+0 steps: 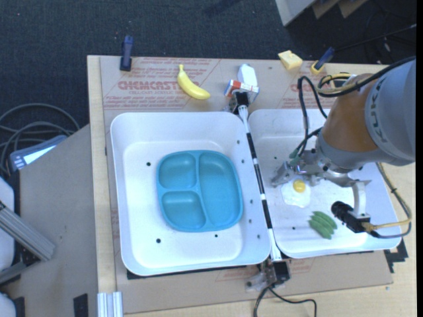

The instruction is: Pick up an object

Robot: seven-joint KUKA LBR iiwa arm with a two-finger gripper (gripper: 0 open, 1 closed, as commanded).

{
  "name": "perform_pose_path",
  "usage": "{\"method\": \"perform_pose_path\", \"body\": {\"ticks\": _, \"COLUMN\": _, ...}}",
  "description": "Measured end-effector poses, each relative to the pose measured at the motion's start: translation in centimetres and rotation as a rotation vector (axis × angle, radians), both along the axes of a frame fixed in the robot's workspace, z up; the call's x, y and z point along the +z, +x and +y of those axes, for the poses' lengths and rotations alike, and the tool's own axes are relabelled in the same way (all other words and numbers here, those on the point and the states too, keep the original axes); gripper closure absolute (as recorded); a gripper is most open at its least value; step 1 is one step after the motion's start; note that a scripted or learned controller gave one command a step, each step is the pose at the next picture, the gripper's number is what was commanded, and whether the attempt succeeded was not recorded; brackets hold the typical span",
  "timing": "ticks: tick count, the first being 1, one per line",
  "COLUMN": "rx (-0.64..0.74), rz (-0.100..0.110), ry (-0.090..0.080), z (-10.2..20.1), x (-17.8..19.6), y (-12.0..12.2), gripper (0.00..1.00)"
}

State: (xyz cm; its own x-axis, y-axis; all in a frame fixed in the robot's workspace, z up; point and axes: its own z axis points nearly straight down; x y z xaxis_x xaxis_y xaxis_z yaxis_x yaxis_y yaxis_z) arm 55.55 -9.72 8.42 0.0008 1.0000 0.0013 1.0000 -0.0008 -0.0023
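A toy fried egg (297, 193), white with a yellow yolk, lies in the right bin (277, 127). A green pea pod (323, 224) lies in the same bin, nearer the front. My gripper (291, 171) hangs low over the right bin, just above and to the left of the egg, under the orange band of the arm (350, 127). Nothing shows between its fingers. In the left bin (132, 177) sits a blue divided plate (198, 190).
A yellow banana (191, 84) lies on the bench behind the left bin. A white and red item (244, 83) sits behind the divider. A yellow block (289, 60) and a blue clamp (125, 52) are at the bench's back edge. Black cables hang by the arm.
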Motion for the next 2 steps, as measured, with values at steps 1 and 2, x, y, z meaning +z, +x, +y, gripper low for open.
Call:
{"method": "perform_pose_path", "body": {"ticks": 1, "rx": 0.0, "rz": 0.0, "ry": 0.0, "z": -1.8, "x": 0.0, "y": -1.6, "gripper": 0.0}}
{"method": "perform_pose_path", "body": {"ticks": 2, "rx": 0.001, "rz": -0.003, "ry": -0.002, "z": -4.8, "x": 0.3, "y": 3.2, "gripper": 0.0}}
